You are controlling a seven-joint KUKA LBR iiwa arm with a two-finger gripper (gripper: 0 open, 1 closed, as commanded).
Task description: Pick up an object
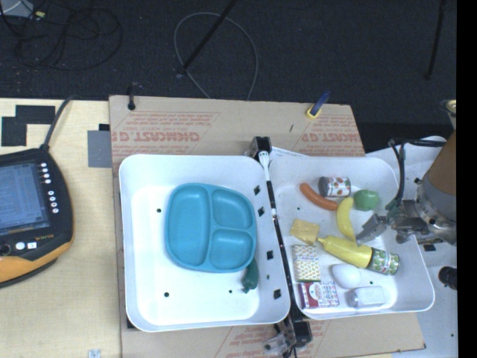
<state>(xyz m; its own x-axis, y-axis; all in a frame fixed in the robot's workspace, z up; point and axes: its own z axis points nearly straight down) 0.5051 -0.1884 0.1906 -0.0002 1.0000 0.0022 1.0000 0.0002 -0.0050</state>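
The cardboard sheet (223, 129) under the bins carries red printed letters, seen upside down and too faint to read surely. The small red-and-white carton (321, 295) has print too small to read.

The grey two-finger pincer (373, 228) hangs over the right white bin (417, 293), and I cannot tell how far it is open; nothing is seen between its parts. The yellow plastic squeeze bottle (347, 250) lies just below-left of it, the yellow banana (344, 216) beside it on the left, and the green round fruit (366, 198) just above.
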